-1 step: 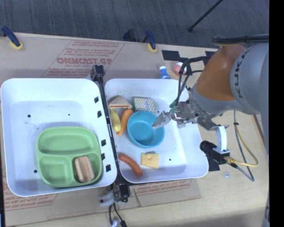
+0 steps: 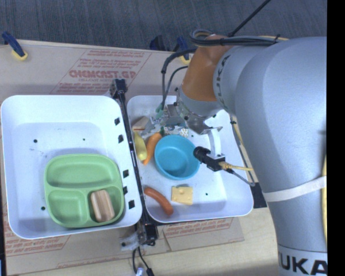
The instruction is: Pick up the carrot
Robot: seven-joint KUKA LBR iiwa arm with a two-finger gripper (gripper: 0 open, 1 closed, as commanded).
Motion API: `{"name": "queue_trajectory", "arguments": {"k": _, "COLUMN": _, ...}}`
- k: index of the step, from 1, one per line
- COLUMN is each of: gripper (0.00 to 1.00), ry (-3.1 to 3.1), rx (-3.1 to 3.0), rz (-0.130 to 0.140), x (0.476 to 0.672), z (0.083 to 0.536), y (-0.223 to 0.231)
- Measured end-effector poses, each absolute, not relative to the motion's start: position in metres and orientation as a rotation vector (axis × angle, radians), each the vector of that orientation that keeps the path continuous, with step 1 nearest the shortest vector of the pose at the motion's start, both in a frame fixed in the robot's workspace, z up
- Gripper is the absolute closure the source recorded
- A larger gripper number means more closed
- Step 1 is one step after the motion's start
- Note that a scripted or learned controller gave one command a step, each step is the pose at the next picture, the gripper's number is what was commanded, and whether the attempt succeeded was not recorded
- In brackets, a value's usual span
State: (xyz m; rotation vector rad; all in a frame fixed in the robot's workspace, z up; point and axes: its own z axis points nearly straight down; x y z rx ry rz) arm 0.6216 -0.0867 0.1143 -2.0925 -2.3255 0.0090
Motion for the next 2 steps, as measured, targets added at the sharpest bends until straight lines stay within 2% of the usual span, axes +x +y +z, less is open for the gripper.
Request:
{"name": "queue_trajectory", "arguments": {"k": 1, "gripper": 1.00, "ry": -2.333, "rx": -2.089, "rz": 0.009, "x": 0.623, "z": 0.128, "y": -0.089}}
{"name": "queue_trajectory", "arguments": {"k": 2, "gripper": 1.00, "ry": -1.967, "rx": -2.448, "rz": 0.005, "x": 0.593, "z": 0.193, "y": -0.053}}
